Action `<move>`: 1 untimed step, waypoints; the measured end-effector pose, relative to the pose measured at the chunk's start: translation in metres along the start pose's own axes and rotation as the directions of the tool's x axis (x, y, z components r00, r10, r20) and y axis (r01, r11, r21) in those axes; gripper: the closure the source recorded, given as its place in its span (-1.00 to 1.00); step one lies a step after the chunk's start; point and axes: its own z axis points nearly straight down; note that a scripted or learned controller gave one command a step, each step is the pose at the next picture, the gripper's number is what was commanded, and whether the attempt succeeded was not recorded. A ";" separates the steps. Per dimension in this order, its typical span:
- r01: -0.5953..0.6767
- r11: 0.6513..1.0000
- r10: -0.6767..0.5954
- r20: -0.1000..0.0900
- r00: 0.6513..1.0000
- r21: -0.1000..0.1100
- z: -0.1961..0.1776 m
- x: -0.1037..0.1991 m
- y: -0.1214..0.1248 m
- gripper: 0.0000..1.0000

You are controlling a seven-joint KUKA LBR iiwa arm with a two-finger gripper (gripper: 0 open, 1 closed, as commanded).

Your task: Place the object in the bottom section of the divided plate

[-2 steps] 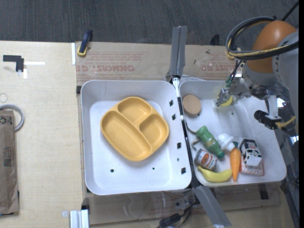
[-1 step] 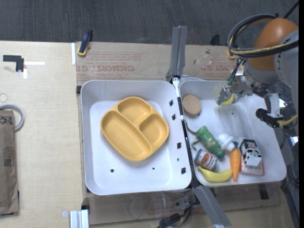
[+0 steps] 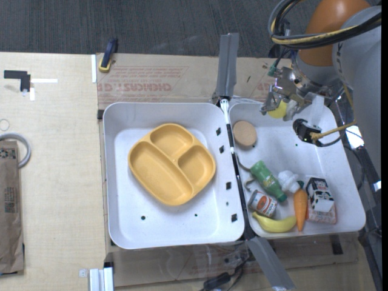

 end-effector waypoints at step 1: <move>0.083 0.997 -0.083 0.001 0.997 0.000 -0.090 0.053 -0.017 1.00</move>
